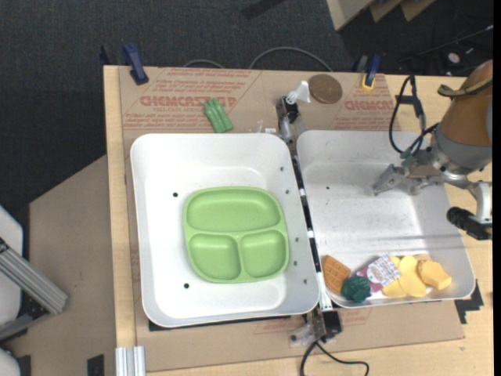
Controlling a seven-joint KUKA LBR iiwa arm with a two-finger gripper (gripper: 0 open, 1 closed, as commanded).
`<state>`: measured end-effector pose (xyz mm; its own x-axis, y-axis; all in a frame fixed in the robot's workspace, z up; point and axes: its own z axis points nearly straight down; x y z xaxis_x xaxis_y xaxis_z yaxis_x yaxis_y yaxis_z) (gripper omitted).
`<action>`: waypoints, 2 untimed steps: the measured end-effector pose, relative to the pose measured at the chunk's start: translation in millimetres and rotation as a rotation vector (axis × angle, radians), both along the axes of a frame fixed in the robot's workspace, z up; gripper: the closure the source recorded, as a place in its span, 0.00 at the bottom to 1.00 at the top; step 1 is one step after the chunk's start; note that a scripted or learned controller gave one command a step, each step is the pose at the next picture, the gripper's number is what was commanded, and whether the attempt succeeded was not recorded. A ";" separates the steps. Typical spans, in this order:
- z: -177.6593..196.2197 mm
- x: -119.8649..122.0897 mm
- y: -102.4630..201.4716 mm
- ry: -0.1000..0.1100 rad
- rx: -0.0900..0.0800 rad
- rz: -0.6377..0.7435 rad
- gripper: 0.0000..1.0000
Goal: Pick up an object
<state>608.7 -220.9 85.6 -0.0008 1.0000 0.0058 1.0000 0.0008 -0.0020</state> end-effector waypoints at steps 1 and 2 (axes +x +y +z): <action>-0.2 -22.6 0.1 -0.002 -0.001 0.001 0.00; 59.0 -55.1 4.8 -0.002 -0.005 -0.002 0.00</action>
